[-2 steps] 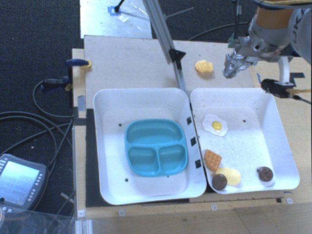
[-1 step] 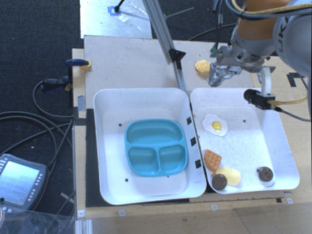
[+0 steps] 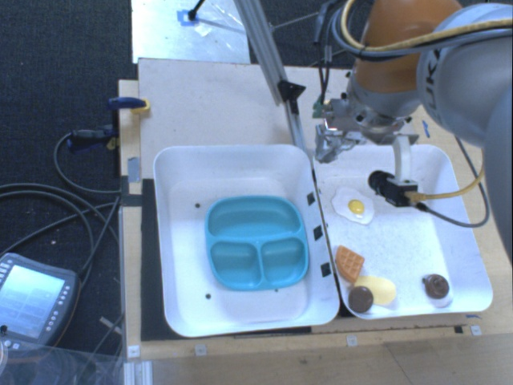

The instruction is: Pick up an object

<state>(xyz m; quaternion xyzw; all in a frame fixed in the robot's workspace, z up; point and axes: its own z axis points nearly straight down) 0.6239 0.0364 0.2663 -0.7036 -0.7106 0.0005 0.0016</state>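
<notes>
Left bin [image 3: 172, 239]: one blue tray [image 3: 257, 241], centre. Right bin [image 3: 461, 239]: fried egg [image 3: 353, 207], waffle [image 3: 349, 262], yellow piece [image 3: 378, 289] and two brown pieces [image 3: 360, 299] along the lower edge. Gripper [image 3: 329, 148] above the bin's upper-left corner; opening and grasp cannot be determined.

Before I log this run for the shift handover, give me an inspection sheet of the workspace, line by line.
Surface: pale bench board bearing two shallow white bins, the left bin and the right bin.
Job's things: in the right bin, a fried egg toy, a waffle piece, a yellow oval piece, and two brown round pieces.
Clutter: blue divided tray in the left bin.
Grippers: pincer above the right bin's far left corner, nothing seen between its fingers.
Cables: yellow hose on the arm; black cables left of the bench.
Surroundings: handheld pendant lower left; blue clamp on the bench edge.
</notes>
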